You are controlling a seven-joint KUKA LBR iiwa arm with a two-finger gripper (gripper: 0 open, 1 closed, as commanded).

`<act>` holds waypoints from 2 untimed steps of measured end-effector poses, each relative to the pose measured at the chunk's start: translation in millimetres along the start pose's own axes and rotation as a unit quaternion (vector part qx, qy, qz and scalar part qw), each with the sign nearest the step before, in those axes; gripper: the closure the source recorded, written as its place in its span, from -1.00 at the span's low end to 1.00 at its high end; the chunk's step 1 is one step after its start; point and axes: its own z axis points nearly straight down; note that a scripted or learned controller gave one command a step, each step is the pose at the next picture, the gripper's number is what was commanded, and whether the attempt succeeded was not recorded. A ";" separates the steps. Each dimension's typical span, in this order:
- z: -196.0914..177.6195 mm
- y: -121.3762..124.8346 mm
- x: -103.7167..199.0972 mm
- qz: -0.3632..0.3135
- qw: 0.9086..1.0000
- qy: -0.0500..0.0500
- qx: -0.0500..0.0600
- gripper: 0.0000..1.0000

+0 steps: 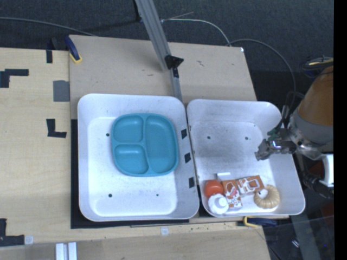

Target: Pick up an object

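The right bin [227, 118] holds a cluster of small things along its near edge: an orange-red round piece [212, 188], a white round cap-like piece [218, 204], a flat red-and-white printed packet [242, 189] and a tan ring-shaped pastry [267, 197]. My gripper [267, 149] hangs at the bin's right side, above and beyond the pastry, apart from all of them. Nothing shows between its fingers.
The left bin [92, 161] carries a blue divided plate [145, 144]. A grey metal pole [154, 26] slants in from the top toward the seam between the bins. The arm's orange band [320, 99] sits at the right edge. Cables run behind the bench.
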 end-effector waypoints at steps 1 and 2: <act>-38.8 1.1 0.2 0.000 1.000 0.000 0.000 1.00; -43.8 15.0 59.3 -0.003 1.000 0.002 0.001 1.00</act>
